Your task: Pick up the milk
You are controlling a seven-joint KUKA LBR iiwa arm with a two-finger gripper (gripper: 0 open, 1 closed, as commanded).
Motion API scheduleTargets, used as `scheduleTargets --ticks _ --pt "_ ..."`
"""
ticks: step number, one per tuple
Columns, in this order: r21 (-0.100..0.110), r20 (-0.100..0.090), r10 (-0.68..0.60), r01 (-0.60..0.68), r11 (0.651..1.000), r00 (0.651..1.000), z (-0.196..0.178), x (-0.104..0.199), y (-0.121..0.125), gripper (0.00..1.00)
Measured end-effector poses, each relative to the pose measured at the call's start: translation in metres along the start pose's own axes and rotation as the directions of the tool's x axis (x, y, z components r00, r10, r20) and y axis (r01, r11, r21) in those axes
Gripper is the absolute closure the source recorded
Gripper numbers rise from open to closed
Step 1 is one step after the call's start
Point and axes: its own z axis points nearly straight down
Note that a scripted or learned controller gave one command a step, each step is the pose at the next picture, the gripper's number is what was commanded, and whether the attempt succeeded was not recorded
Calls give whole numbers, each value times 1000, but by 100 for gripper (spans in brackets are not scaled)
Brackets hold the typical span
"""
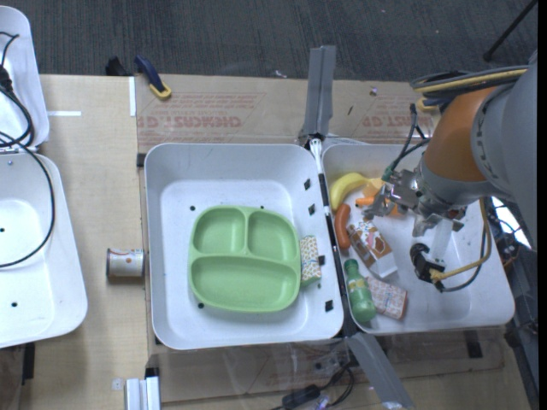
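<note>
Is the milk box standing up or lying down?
Lying down. The milk box rests flat on its long side on the floor of the right bin, beside the green bottle, just below the tool.

Bench: pale wood, filling the middle of the frame below a dark floor strip along the top.
Left bin: white, shallow, at frame centre, resting on the bench.
Right bin: white, touching the left bin's right edge, centre right.
Can: lying on its side just left of the left bin.
Clamp: blue and yellow, at the bench's upper edge, upper left.
Cardboard: flat sheet with red print, above the bins.
</note>
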Motion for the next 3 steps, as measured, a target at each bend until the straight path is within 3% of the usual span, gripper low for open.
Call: scheduleTargets --ticks 1,2,3 --pt "-5 -5 224 -225 974 974 -1 -17 -51 0" --pt "11 4 229 -229 973 973 -4 -20 -55 100" --pt "28 1 -160 160 987 987 -89 13 -105 100"
